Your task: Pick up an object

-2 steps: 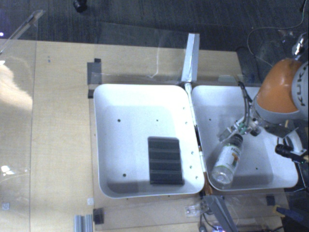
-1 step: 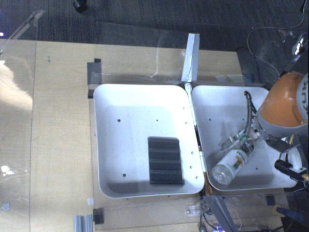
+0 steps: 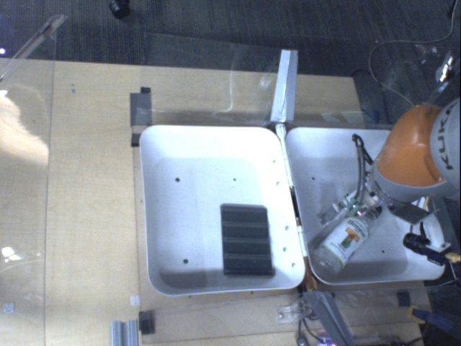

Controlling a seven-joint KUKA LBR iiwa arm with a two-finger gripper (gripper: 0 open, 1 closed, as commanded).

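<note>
Gripper [image 3: 354,206] first: I see it low in the right bin [image 3: 317,150], its metal fingertips right at the neck end of a small bottle [image 3: 344,241]. From this slant I cannot make out how wide the jaws stand, nor whether the bottle's cap sits between them or merely beside them, so I will not call it a grasp.

From the gripper, the bottle lies toward 7 o'clock, on its side, tilted diagonally, with its base near the bin's near-left corner and its neck up by the gripper. It has a pale body with a green and white label and a spot of orange on it. It rests on the bin floor.

At 3 o'clock from the gripper, the arm [image 3: 410,157] comes in, the orange band bulking over the bin's right side, with a thin dark cable looping at about 12 o'clock from the fingertips.

Over at 9 o'clock, past the divider, I have the left bin [image 3: 166,150]. A dark ribbed rectangular block [image 3: 246,239] lies flat on its floor, toward the near-right part of that bin, well apart from the bottle.

Both bins sit on the pale wooden bench [image 3: 79,215].
</note>
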